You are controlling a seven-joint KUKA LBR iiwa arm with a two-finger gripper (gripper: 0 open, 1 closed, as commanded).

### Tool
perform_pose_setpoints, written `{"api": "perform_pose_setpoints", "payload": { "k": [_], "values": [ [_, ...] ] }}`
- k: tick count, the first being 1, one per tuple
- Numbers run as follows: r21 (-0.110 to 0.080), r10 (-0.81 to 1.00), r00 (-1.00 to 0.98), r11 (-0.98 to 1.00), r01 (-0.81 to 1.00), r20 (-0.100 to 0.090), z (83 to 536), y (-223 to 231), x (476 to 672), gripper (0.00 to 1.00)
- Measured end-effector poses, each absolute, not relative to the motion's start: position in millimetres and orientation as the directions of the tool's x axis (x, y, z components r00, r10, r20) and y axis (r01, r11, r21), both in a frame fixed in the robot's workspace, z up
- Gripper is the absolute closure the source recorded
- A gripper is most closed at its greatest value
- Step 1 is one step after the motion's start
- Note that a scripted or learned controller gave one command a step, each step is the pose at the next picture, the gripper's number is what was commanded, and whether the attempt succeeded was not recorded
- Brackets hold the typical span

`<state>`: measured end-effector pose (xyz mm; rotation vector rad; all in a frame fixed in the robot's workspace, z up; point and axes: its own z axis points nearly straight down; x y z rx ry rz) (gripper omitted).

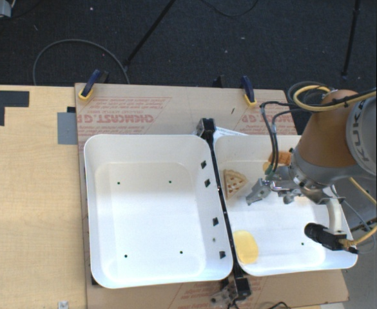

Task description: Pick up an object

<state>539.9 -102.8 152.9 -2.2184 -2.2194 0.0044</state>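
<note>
Gripper [270,192] low inside the right bin [285,262], near that bin's middle, hung from the grey arm [333,147] with its orange band, reaching in from the right edge. Two grey fingers [257,192] seen splayed toward the left and the front, a moderate gap between them, nothing gripped in that gap; cannot tell whether the tips touch the bin floor. Just left of the fingers, close to the divider between the bins, a tan waffle-patterned wedge [234,181], lying flat on the floor near the bin's far-left corner, apart from the fingers by a narrow strip of white. At the front-left corner of the same bin, a pale yellow rounded piece [245,246], resting against the left wall, well clear of the gripper. Behind the wrist, toward the far edge of the right bin, a small yellow-orange object [269,166], mostly hidden by cables; shape not readable. Left bin [111,262] beside the right one, sharing the black-clipped divider [215,201], plain white floor with small dark dots. Both bins on a cardboard sheet [143,111] clamped at its far edge by two blue-and-yellow clamps [91,85], all on a light wooden bench [27,205].
</note>
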Motion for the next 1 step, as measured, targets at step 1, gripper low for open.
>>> {"api": "perform_pose_setpoints", "payload": {
  "k": [1],
  "values": [
    [-0.006, 1.000, 0.000, 0.000, 1.000, 0.001, 89.8, -102.1, 535.7, 0.00]
  ]
}}
